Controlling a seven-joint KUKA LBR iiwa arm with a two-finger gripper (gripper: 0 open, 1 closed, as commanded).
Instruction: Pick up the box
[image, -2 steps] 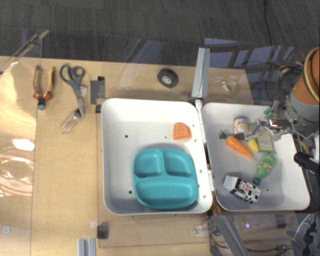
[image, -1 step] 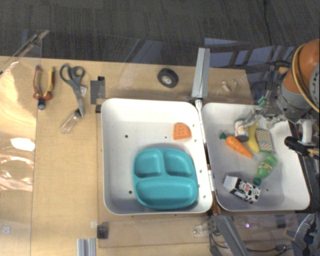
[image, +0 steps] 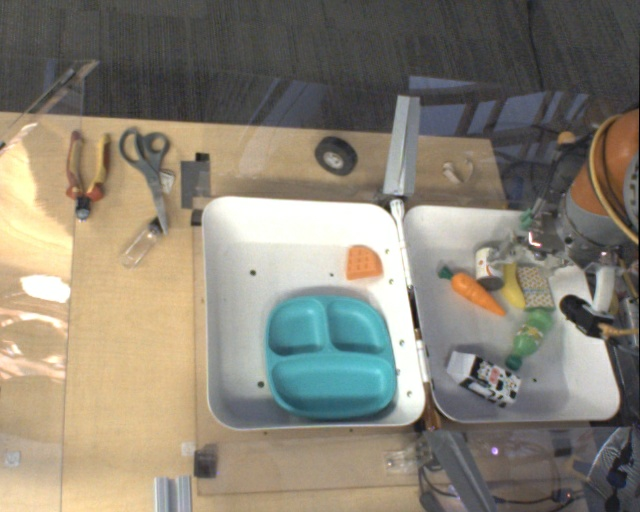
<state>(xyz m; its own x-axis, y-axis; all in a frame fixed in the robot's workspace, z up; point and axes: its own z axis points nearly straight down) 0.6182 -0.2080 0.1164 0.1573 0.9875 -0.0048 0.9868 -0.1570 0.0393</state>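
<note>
Wooden bench (image: 120, 330), white left bin (image: 250, 250) holding a teal divided plate (image: 330, 355), grey-and-orange arm (image: 612, 165) over the right bin (image: 585, 385), gripper (image: 537, 240) grip impossible to tell, small black-and-white box (image: 483, 377) near that bin's front-left corner, apart from the gripper.

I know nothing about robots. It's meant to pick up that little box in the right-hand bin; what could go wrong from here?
The small black, white and red box lies near the front wall of the right white bin, so the hand may bump that wall or slip off the box. The green plastic bottle lies close beside the box, and the hand might nudge or grab that instead.
</note>
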